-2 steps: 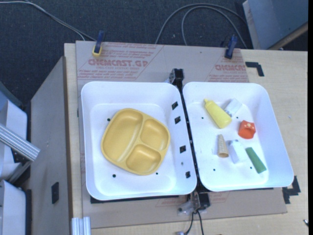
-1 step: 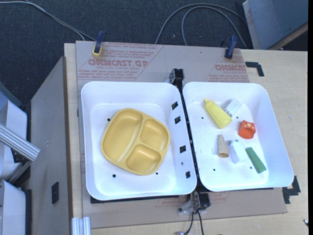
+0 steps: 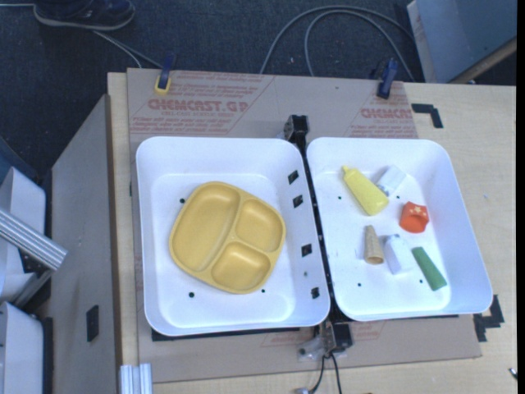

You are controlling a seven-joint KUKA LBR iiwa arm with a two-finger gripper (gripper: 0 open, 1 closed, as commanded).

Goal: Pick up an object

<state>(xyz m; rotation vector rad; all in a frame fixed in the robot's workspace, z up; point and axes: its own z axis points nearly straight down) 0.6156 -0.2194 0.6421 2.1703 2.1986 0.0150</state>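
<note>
We look down on a table covered by a brown sheet printed with red lettering. The sheet is held at its far edge by two blue clamps, one on the left and one on the right.

Two shallow white bins sit side by side on it, their inner rims touching along a line of black clips. The left bin holds a yellow divided plate. It has three compartments, lies flat and is turned at a slant near the middle of the bin.

The right bin holds the loose things that could be picked up. A yellow squeeze bottle lies on its side toward the far left of the bin, and a small white piece lies just beside its right flank. A red-orange toy vegetable sits nearer the right wall, apart from the bottle. In the near half, a tan cone lies with a pale block just beside it. A green stick-shaped piece lies at a slant to the right of the block, and we cannot tell whether the two touch.

We cannot tell how the jaws stand.

Beyond the table, grey cables loop over dark carpet, and a dark shoe rests at the far left. A ribbed metal rail slants past the left edge.
</note>
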